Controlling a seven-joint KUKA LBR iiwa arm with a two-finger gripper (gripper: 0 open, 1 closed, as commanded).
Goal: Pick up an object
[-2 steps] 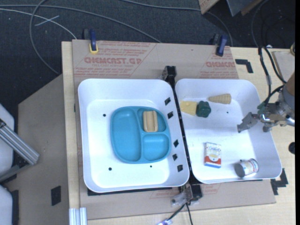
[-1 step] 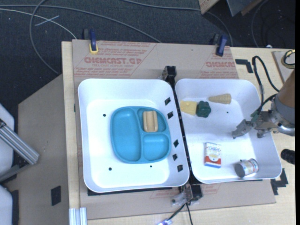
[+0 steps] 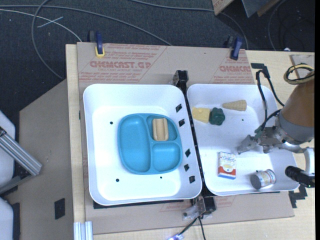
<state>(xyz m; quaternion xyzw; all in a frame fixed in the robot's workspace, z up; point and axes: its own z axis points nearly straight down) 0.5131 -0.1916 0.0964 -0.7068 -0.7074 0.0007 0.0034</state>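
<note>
In the right bin [image 3: 240,186] lie a yellow wedge [image 3: 201,114], a dark green lump [image 3: 217,116] touching it, and a tan cone [image 3: 235,105] at the far side. A small white and red box [image 3: 226,164] and a grey can [image 3: 263,178] rest near the front wall. My gripper [image 3: 248,145] reaches in from the right and hangs low over the bin's bare middle, just right of and beyond the box. I see nothing in it.
The left bin [image 3: 100,114] carries a blue divided plate [image 3: 140,149] with a tan bread-like piece [image 3: 160,129] in its upper right compartment. Black clips line the wall between the bins. A black cable [image 3: 265,96] crosses the right bin's far right corner.
</note>
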